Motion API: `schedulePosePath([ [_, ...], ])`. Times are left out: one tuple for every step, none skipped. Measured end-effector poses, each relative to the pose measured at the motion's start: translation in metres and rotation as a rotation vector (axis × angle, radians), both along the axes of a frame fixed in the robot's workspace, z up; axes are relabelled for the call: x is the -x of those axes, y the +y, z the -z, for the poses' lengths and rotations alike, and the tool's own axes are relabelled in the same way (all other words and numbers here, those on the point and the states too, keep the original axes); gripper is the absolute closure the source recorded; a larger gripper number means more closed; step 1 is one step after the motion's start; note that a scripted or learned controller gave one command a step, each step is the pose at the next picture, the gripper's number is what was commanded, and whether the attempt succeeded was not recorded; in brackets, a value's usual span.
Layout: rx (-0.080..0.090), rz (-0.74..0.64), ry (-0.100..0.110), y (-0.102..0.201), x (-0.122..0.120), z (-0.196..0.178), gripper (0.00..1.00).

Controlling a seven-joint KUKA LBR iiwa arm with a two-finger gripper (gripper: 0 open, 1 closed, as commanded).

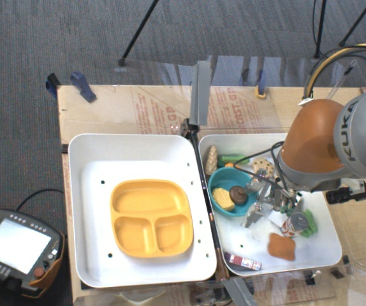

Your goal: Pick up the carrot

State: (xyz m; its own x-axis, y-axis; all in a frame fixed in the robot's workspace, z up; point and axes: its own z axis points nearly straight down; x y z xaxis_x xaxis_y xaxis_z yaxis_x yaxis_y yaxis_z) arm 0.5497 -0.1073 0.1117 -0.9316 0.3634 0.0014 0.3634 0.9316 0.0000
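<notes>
Nearest the camera: teach pendant (17, 250) lying off the bench at the lower left, and small red packet (243, 262) lying flat just inside the near wall of the right bin (331, 238).

Just beyond the packet: orange-brown lump (282, 247) resting on the bin floor, near the near-right corner. Bare white floor lying open between packet, lump and near wall.

Next: gripper (259, 208) hanging low over the middle of the right bin, just right of the blue bowl (216, 182) and left of a round red-and-green item (301, 223). Amount of opening: cannot tell, tool being small and cluttered against the bin. Nothing seen clamped in it. Contact with bowl rim: cannot tell.

Inside the bowl: yellow corn piece (221, 199) and brown round piece (238, 194) sitting side by side.

Carrot (229, 165) seeming to be the small orange piece with green end lying at the far rim of the bowl, well apart from the gripper, close to the bin's far-left corner. Tan cob-like item (211, 160) lying just left of it, against the dividing wall.

Left bin (81, 171) holding a yellow divided plate (151, 218), with open floor all round the plate.

Farthest: grey arm body with orange band (314, 139) crowding the right bin's far-right side.
</notes>
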Motion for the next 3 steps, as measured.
schedulePosePath([
  [-0.001,0.269,-0.012,0.019,-0.078,0.018,0.00],
  [0.001,0.328,0.001,0.023,-0.032,0.024,0.00],
  [0.000,0.767,0.003,-0.058,-0.051,0.024,0.00],
])
